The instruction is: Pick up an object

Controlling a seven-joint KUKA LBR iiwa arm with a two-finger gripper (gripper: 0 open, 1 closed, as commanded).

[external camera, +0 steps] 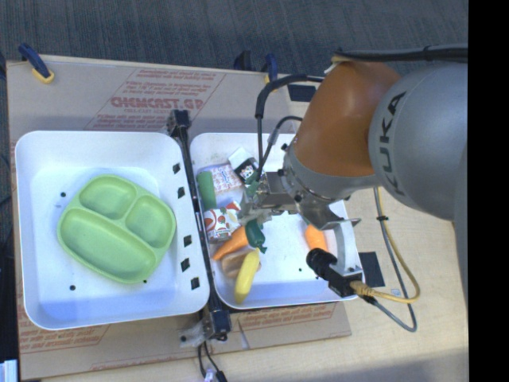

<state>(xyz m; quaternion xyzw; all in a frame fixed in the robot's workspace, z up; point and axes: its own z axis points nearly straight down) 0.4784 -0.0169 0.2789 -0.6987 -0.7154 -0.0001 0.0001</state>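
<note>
The right bin (278,293) holds a pile of small things along its left side: a green cylinder (206,186), a white printed carton (226,178), a red and white can (216,222), an orange carrot (229,246), a yellow banana-like piece (246,274) and a dark green piece (255,235). Another orange piece (316,237) lies further right. My gripper (256,203) hangs low over the pile, just above the dark green piece and beside the can. The arm's orange band and grey wrist hide the middle of the bin.
The left bin (32,213) contains a light green divided plate (116,228). A black clip rail (191,213) runs between the two bins. Cables loop around the arm at the right bin's back and right side. Cardboard lies under both bins.
</note>
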